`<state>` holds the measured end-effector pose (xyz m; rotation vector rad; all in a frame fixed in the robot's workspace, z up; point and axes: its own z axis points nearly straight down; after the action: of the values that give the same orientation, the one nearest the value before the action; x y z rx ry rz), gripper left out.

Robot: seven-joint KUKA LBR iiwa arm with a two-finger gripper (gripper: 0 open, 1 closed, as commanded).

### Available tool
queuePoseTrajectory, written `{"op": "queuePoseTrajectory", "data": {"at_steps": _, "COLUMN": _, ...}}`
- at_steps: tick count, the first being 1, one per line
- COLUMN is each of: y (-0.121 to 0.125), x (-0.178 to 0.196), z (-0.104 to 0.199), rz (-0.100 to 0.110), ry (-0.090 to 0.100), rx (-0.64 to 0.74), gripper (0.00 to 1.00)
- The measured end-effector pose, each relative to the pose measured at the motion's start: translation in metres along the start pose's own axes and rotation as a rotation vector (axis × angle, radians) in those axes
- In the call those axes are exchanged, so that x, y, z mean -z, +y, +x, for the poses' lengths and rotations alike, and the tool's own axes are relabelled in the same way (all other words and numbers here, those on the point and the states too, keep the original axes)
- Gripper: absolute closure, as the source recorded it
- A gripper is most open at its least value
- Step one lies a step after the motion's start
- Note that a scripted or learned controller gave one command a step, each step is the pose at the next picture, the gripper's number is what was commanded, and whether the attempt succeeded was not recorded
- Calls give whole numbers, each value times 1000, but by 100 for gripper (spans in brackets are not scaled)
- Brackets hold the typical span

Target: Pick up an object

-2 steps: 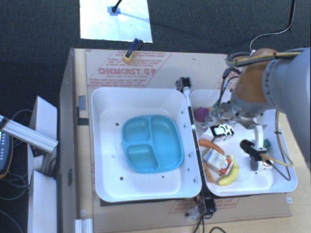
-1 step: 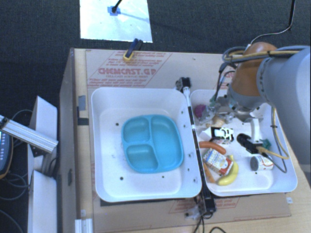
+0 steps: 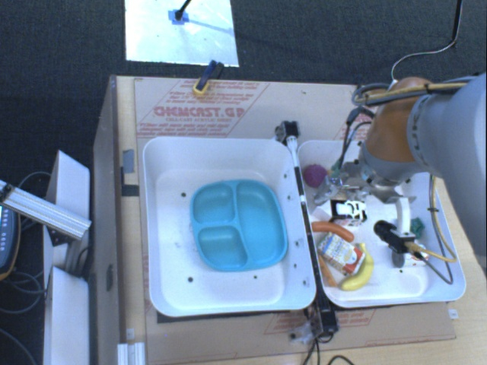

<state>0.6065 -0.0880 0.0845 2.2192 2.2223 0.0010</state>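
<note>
You are looking down on two white bins side by side on the bench [image 3: 228, 105]. The left bin [image 3: 163, 204] holds a blue divided plate [image 3: 237, 225], lying flat near its middle and a little toward the wall it shares with the other bin. Everything you could pick is in the right bin [image 3: 450, 278]. A purple ball [image 3: 314, 175] sits in its far-left corner. An orange carrot [image 3: 332, 230] lies along the left wall, about halfway down. A printed snack packet [image 3: 340, 251] touches the carrot on its near side. A yellow banana [image 3: 359, 274] curves around the packet toward the near edge. A small green piece [image 3: 416, 225] stands closer to the right wall. The arm comes in from the right, across the far half of that bin, and the gripper [image 3: 348, 200] hangs between the ball and the carrot, close to the left wall. You cannot tell from this view whether the claw is open, closed or gripping anything, because the wrist covers it from above. A small black-and-white shape [image 3: 351, 211] shows directly below the gripper, just beyond the carrot, and you cannot tell whether it is a loose object or part of the tool. The ball, carrot, packet and banana all rest on the bin floor.
</note>
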Motion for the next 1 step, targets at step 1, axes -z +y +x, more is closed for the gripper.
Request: {"op": "queuePoseTrajectory", "data": {"at_steps": 1, "y": -38, "x": 0, "z": 5, "rz": 0, "ry": 0, "rx": 0, "gripper": 0}}
